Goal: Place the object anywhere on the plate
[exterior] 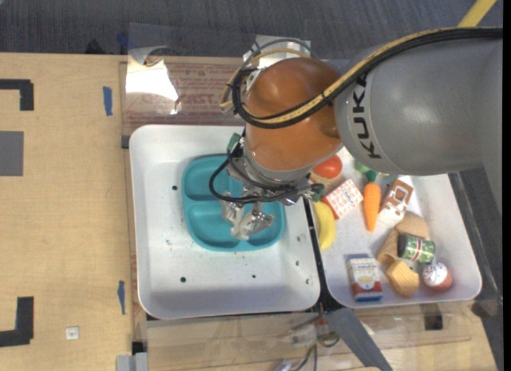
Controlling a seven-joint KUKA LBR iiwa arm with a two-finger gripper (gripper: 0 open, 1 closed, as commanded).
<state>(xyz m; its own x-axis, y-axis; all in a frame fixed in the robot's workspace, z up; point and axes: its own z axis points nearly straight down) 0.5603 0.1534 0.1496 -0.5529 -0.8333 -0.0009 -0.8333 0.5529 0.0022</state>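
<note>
Big grey arm (423,98) hangs over the blue plate (200,202). Its gripper (246,219) sits low above the plate; open or closed, I cannot tell.

Arm (295,122) hides plate (200,202) right part.

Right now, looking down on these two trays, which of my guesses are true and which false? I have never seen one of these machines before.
1. The teal plate lies in the left bin. True.
2. The pincer hangs over the right bin. False: it hangs over the teal plate.
3. A toy carrot lies in the right bin. True.
4. The banana lies on the plate. False: it lies at the right bin's left edge.
5. The arm's band is blue. False: it is orange.
</note>
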